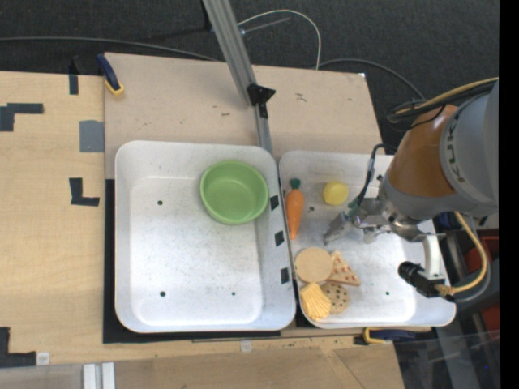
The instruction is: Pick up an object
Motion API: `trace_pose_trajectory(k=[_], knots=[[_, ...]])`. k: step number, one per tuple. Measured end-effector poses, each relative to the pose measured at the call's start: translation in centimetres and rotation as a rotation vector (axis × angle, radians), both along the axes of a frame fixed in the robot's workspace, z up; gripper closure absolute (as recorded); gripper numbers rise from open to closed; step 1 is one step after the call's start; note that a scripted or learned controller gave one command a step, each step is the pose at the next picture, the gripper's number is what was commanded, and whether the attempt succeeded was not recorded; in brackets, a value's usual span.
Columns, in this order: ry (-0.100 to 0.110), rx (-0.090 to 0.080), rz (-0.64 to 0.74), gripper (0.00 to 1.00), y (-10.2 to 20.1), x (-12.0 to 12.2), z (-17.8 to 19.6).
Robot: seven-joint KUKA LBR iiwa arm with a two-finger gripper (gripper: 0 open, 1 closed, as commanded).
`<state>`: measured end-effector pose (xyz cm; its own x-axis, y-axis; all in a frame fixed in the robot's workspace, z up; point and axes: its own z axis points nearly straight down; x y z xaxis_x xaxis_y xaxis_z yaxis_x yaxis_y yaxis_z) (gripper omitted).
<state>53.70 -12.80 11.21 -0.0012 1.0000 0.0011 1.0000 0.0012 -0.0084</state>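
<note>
In the right bin [405, 302] lie an orange carrot [293, 210] by the left wall, a small yellow ball [335, 193], a round tan biscuit [313, 264], a pizza-like wedge [344, 271] and a ridged yellow piece [316, 301] beside a speckled cookie [338, 298]. My gripper [341, 222] hangs low over the middle of this bin, just below the yellow ball and right of the carrot. It is open, and nothing shows between its fingers.
The left bin [146, 241] holds a green bowl [234, 191] near its back right corner. A grey metal pole [231, 39] slants down to the divider between the bins. Cables run behind the right bin.
</note>
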Motion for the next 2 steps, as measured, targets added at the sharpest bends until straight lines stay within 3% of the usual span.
trace_pose_trajectory(k=[1,2], knots=[[-0.008,-0.003,0.000,0.00,0.0,0.0,-2.4],[-0.007,-0.001,0.001,1.00,0.1,0.0,-1.3]])
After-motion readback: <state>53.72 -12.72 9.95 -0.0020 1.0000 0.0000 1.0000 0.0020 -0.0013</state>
